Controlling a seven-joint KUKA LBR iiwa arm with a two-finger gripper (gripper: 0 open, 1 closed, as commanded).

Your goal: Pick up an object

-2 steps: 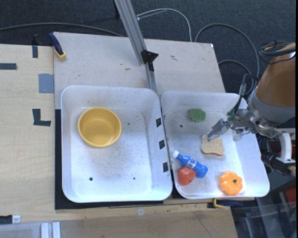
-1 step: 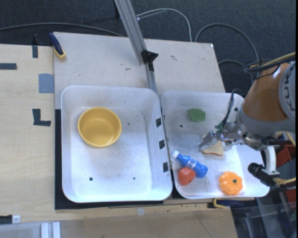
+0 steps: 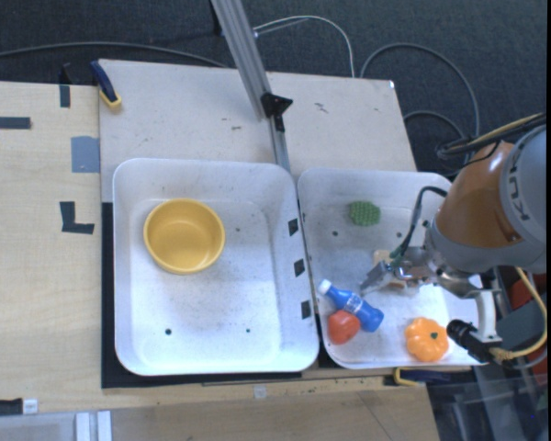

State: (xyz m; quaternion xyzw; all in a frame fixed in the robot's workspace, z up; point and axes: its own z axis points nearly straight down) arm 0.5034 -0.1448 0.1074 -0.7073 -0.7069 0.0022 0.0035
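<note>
My gripper (image 3: pixel 386 274) hangs low over the middle of the right bin (image 3: pixel 331 191), reaching in from the right under the orange wrist band. Just below and left of it lies a blue bottle (image 3: pixel 354 305) with a white cap, touching a red round object (image 3: pixel 342 328) at the bin's front edge. An orange pumpkin-like toy (image 3: pixel 426 338) sits in the front right corner. A green knobbly object (image 3: pixel 364 213) rests toward the back of this bin. A small beige piece (image 3: pixel 382 257) shows right beside the gripper. Nothing is visibly held.
The left bin (image 3: pixel 129 274) holds a yellow bowl (image 3: pixel 185 235) at its back left. A grey pole (image 3: pixel 243 39) slants across the bench behind the bins. Cables lie on the dark floor at the back right.
</note>
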